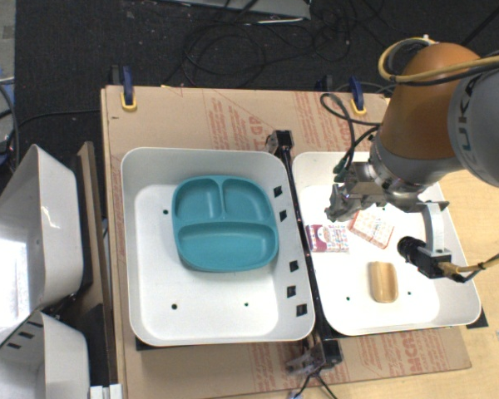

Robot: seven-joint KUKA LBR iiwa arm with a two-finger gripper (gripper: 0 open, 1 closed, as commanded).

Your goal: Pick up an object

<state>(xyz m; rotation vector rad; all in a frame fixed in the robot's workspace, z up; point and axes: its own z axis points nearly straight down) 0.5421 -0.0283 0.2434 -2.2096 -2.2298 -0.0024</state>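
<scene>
Glossy white plastic bins (150,248) sit on matt cardboard (233,119).

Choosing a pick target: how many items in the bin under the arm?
3: pink packet at the left edge, red-and-white packet beside the gripper, tan block nearer the front. The arm may hide others.

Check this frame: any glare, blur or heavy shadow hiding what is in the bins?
Camera view: even, soft light; the teal plate and tan block are sharp, with faint shadows. The gripper is dark and low in detail. Glare washes the white tub at far left.
</scene>
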